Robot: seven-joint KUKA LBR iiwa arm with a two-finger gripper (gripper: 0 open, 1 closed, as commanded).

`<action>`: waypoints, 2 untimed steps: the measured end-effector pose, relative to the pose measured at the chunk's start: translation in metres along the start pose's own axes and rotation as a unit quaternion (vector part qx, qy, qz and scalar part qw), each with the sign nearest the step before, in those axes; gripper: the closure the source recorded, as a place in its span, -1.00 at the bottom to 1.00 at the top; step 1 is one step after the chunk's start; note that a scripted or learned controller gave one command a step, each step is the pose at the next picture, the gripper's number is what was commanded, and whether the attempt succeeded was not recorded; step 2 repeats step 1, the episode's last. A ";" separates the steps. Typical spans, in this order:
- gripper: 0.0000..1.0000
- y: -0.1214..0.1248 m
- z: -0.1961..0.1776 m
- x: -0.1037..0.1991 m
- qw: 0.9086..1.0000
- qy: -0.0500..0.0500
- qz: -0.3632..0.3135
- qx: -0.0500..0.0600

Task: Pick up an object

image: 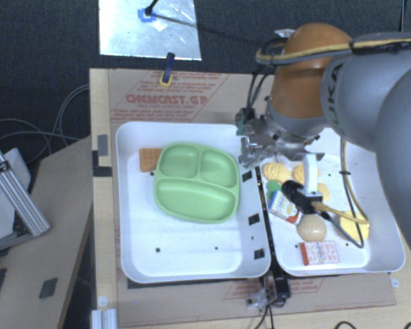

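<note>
Claw (255, 149) hangs at the right bin's (387, 252) 11 o'clock corner, its state impossible to tell, nothing visibly gripped, while corn (275, 171), carton (285, 206) and potato (312, 229) lie toward 5 o'clock of it, so the pick is not yet done.

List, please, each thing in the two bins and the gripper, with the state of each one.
green divided plate: flat in the left bin, right way up, compartments bare.
orange cracker: flat, partly under the plate's edge.
small carton: lying on its side, right bin.
red-and-white card: flat, right bin.
tan round object: resting loose, right bin.
gripper: low above the divider between the bins.
</note>
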State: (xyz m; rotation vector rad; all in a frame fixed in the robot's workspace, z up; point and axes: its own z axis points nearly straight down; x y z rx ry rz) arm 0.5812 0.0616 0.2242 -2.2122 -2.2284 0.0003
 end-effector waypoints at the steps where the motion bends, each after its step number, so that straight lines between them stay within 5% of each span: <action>1: 1.00 0.014 -0.006 0.003 1.000 0.000 0.001 -0.002; 2: 1.00 0.014 -0.006 0.003 1.000 0.000 0.001 -0.002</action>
